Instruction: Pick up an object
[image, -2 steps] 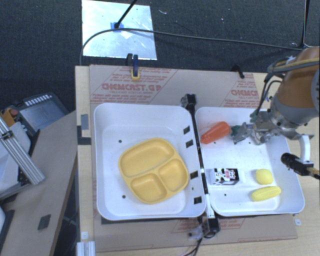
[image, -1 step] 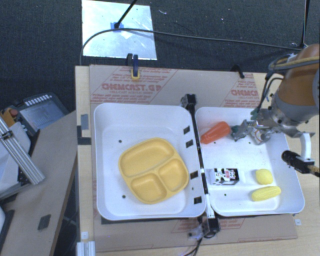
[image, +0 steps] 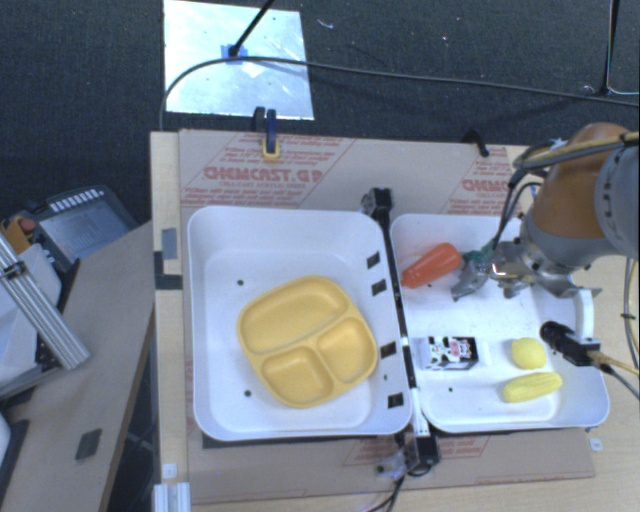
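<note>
Carrot (image: 431, 264), orange and tapered, lies in the right bin (image: 590, 405) near that bin's upper left corner, its thick end toward the divider between the two bins and its narrow end pointing toward the gripper (image: 472, 278). Gripper sits just beside the carrot's narrow end, low over the bin floor; grey metal fingers angle down and to the left. Whether the fingers touch the carrot cannot be told, and whether the jaws are spread or pressed together cannot be told either. Nothing is seen pinched between them.

Arm (image: 580, 200) comes in from the right, orange band above the wrist, grey body past it, cables running along it.

Other contents of the right bin: small black and white carton (image: 452, 351) near the divider, lying flat; lemon (image: 528, 352) to its right; banana (image: 532, 387) just below the lemon, near the bin's front edge. Lemon and banana sit close, apart from the carton and well apart from the carrot.

Left bin (image: 215, 240) holds a yellow divided plate (image: 306, 340) with three compartments, lying flat near the middle, slightly toward the front.

Both bins rest on a cardboard sheet (image: 330, 165) with red lettering. A yellow clamp (image: 270, 135) grips the sheet's far edge.
</note>
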